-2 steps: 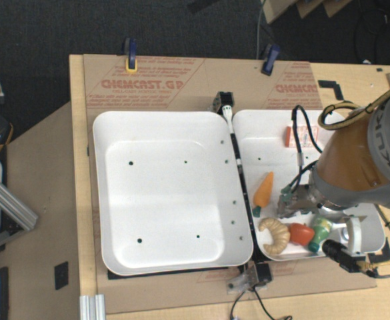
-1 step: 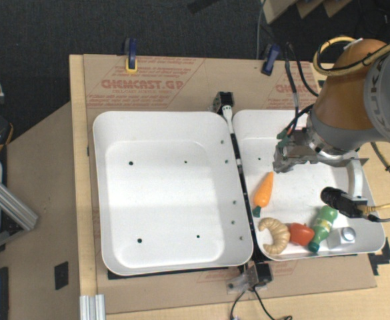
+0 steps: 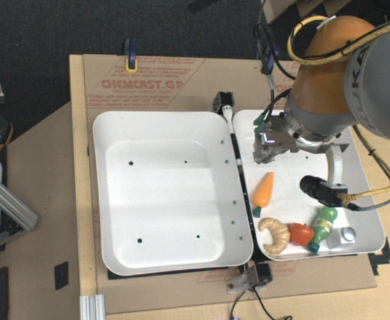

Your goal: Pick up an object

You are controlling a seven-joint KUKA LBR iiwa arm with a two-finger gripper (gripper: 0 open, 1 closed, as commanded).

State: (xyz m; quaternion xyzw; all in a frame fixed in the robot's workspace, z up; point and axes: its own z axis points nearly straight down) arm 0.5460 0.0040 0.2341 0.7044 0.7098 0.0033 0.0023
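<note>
Camera view
Bins: 2, white, shallow, side by side on brown board (image 3: 148, 79); left bin (image 3: 161, 192), right bin (image 3: 289, 182).
Arm (image 3: 381, 79): 1, grey w/ orange band, in from right, over far part of right bin.
Gripper (image 3: 269, 147): 1, over far-left part of right bin, just far of carrot; apart or together, can't tell from this angle.
Loose things: 5, all in right bin, 1 of each kind.
Carrot (image 3: 264, 189): 1, orange w/ green end; left side of right bin, beside wall shared w/ left bin, approx midway far to near.
Carrot axis: long axis far-to-near, tilted a bit; orange tip points far & slightly right, toward gripper; green end points near & slightly left, at shared wall.
Croissant (image 3: 276, 235): 1, tan, curved; near-left corner of right bin, just near of carrot's green end.
Red piece (image 3: 302, 233): 1, small, at croissant's right side; touching or just beside, unclear.
Green bottle (image 3: 324, 225): 1, right of red piece; long axis far-to-near w/ slight tilt, near end beside red piece.
Grey thing (image 3: 347, 235): 1, small, near-right corner, right of bottle; kind unclear.
Clips: 2, black; far clip (image 3: 223, 103) at far end of gap btwn bins, near clip (image 3: 258, 274) at near end.
Clamp (image 3: 131, 55): 1, blue & yellow, on far edge of board.
</note>
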